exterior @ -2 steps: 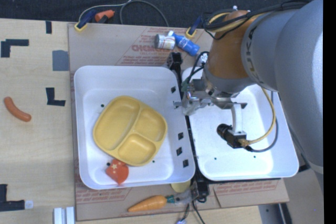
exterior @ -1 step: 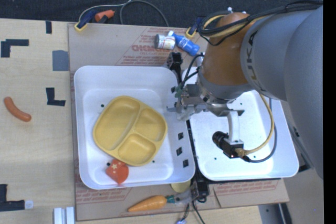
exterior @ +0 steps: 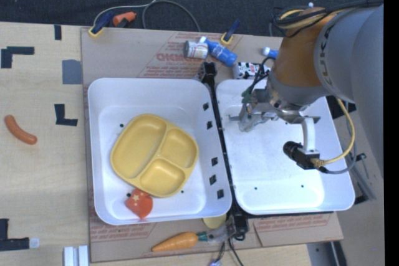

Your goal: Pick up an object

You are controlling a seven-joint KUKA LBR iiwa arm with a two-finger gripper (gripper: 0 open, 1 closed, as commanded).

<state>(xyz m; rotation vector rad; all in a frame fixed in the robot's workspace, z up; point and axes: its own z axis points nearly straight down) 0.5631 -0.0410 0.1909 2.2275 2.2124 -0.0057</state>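
I log the grey arm (exterior: 336, 47) with its orange band reaching over the right bin (exterior: 274, 190), its hand (exterior: 249, 118) low near that bin's upper left corner; whether the hand is wide or narrow I cannot tell. In the left bin (exterior: 103, 103) I list a yellow three-compartment plate (exterior: 154, 154), glossy and rounded, lying flat, with a red-orange strawberry-like toy (exterior: 139, 203) touching its lower edge. On the tabletop (exterior: 37, 184) I note a carrot (exterior: 174, 242) below the bins and a sausage (exterior: 20, 130) far left.
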